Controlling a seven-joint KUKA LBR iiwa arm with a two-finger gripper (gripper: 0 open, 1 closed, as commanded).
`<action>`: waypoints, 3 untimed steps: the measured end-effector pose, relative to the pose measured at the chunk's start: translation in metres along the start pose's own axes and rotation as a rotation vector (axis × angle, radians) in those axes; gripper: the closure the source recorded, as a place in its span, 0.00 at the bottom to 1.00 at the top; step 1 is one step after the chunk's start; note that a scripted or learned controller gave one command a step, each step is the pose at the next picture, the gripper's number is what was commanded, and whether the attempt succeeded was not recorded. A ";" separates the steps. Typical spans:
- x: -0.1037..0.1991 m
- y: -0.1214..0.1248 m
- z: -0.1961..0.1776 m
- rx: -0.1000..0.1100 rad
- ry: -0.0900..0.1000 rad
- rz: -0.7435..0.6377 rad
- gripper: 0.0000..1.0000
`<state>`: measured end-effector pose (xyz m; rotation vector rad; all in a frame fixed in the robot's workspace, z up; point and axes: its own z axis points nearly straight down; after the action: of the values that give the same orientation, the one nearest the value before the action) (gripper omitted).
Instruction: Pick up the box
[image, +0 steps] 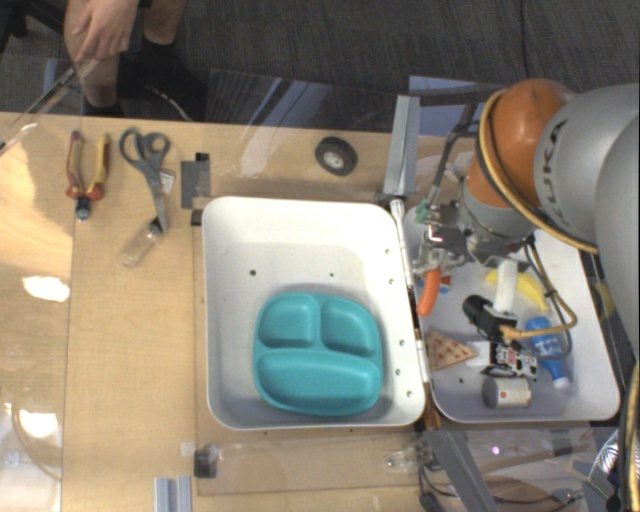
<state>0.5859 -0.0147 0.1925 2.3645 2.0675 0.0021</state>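
Observation:
In the right bin (590, 395), a small dark box (510, 358) with pale and red markings lies near the front, beside a blue bottle (550, 350). My gripper (438, 248) hangs low over the bin's far left corner, close to the wall between the two bins. It is just above an orange stick-like thing (428, 290). The box sits well to the front right of the gripper, apart from it. The arm's wrist covers most of the gripper.
The right bin also holds a white bottle (506, 287), a yellow thing (530, 290), a brown triangular piece (447, 351) and a small grey can (507, 393). A teal divided plate (318, 352) fills the left bin (300, 235). Scissors (150, 165), pliers (85, 170) and a tape roll (336, 155) lie on the bench.

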 end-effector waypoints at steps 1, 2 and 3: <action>-0.046 -0.092 0.008 -0.003 0.000 -0.147 1.00; -0.046 -0.092 0.008 -0.003 0.000 -0.147 0.00; -0.110 -0.064 0.025 -0.002 -0.001 -0.149 0.00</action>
<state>0.5077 -0.1146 0.1673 2.2027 2.2361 0.0036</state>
